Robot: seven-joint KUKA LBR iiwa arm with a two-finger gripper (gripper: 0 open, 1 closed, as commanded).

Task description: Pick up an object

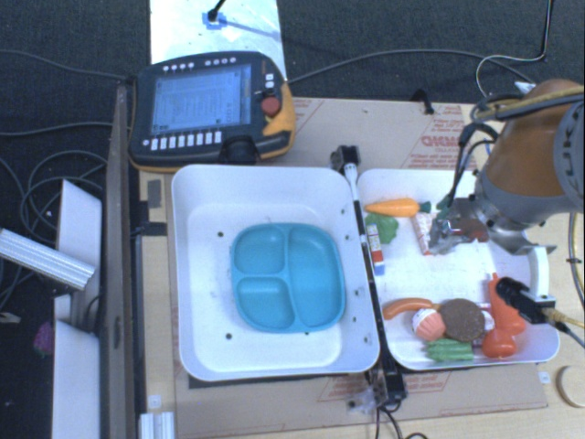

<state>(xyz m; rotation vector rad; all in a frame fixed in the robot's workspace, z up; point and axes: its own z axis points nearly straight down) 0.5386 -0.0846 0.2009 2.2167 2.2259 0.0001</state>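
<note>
Arm (535,167) hides the claw (445,236); its grip state cannot be told.

The light is bright and even, and it seems to come from above. The two white bins (274,186) shine a lot and look a bit washed out. At 12 o'clock a sheet of paper (215,16) glares white-blue. Shadows are soft and small. The dark floor at 9 o'clock looks dim. The whole picture is a little fuzzy.

Arm (535,158) reaches in, tool (445,236) lowered.
</note>
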